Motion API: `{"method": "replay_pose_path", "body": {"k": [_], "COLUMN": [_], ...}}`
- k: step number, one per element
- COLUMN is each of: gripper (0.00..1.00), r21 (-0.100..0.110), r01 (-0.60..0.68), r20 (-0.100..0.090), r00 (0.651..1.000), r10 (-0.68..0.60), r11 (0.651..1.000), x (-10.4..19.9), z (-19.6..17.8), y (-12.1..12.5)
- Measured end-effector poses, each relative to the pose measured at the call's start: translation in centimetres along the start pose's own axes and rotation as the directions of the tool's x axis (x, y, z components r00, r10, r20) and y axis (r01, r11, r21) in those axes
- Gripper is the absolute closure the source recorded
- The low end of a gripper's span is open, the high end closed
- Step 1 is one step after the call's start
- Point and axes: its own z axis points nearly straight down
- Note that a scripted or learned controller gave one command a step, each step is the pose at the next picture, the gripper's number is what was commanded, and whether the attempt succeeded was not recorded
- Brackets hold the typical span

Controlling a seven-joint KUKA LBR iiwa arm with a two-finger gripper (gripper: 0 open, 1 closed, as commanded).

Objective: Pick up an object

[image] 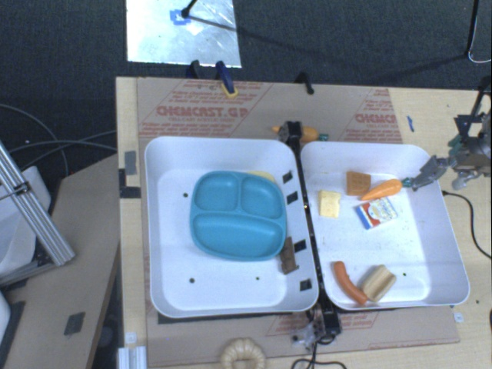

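While the claw [425, 177] hovers close, the carrot [380, 190] lies orange, tapered.

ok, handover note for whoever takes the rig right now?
Gripper: at the right bin's far right edge, by the carrot's tip; nothing seen between its fingers.
Right bin: carrot, cracker, cheese slice, small red and blue packet, sausage, bread piece.
Left bin: blue divided plate, small brown item.
Done: nothing picked.
Left: grasp and lift one object; the carrot looks nearest.
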Motion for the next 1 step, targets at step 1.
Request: {"method": "replay_pose_path", "body": {"k": [1], "gripper": [0.00], "r21": [-0.010], "r01": [0.003], "r20": [0.002], "r00": [1.000], "r10": [-0.003], "r11": [1.000], "x": [0.04], "z": [-0.54], "y": [0.21]}}
